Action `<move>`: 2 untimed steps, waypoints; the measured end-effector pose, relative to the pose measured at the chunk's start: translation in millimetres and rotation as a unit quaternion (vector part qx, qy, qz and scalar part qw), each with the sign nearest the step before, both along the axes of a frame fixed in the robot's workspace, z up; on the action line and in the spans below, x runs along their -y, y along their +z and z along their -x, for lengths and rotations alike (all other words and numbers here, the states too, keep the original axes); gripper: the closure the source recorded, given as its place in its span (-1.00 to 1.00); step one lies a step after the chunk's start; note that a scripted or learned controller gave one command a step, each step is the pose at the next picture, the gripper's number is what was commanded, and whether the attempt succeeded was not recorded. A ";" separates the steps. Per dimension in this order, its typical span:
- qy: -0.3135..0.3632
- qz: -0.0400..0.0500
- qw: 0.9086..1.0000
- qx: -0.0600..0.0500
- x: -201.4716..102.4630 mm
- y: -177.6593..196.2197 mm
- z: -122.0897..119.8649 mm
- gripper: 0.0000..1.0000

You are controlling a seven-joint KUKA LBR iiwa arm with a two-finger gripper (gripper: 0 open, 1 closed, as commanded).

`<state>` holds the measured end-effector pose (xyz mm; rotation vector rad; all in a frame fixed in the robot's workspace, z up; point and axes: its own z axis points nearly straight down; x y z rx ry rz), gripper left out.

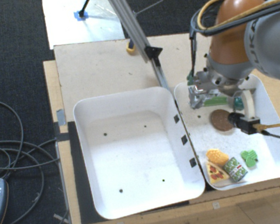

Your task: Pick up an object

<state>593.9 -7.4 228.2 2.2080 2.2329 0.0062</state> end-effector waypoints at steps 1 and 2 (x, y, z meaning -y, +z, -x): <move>0.000 0.000 1.000 -0.001 -42.7 -2.4 -10.9 1.00; 0.000 0.000 1.000 0.000 -92.0 0.4 -32.8 1.00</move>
